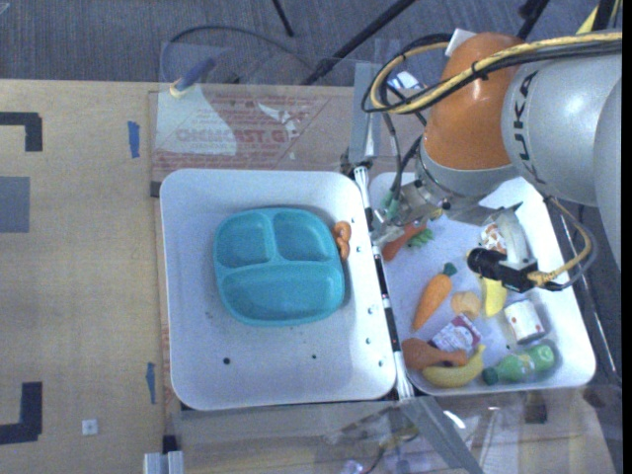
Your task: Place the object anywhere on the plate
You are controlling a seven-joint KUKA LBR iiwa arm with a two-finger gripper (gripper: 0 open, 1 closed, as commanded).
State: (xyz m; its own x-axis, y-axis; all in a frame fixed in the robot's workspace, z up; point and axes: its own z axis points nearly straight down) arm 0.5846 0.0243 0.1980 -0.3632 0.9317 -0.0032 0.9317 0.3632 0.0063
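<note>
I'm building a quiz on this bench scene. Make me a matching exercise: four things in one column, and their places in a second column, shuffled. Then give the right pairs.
Things:
1. blue divided plate
2. toy carrot
3. toy banana
4. small orange piece

Places:
A. near front edge of the right bin, beside a green toy
B. middle of the left bin
C. in the left bin, against the plate's right rim
D. middle of the right bin, lying at a slant

Pairs: 1-B, 2-D, 3-A, 4-C
</note>
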